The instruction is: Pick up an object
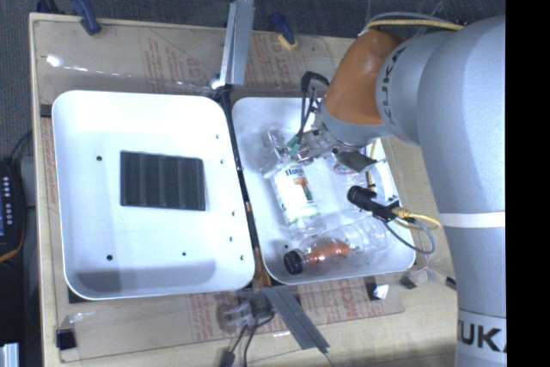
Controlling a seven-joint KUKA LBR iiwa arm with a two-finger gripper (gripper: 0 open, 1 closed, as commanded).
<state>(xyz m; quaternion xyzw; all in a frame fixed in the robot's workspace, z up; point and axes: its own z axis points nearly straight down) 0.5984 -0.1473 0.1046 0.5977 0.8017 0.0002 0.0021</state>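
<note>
End effector point(311, 140) sits low in your right bin point(258, 185), at the clear bottle's point(296, 193) top end; you cannot tell its grip. Arm point(447, 99) reaches in from the right, orange-banded wrist bent downward.

The arm point(455, 125) is showing a broad, smooth grey casing, rounded like a thick tube. An orange band point(357, 86) is wrapping it just above the wrist, glossy and curved. Below the band, white letters "UK" point(481, 338) are showing on the grey shell. A pale seam line point(473, 220) is crossing the casing. Thin yellow and black cables point(412, 20) are arching over the band's top.
</note>
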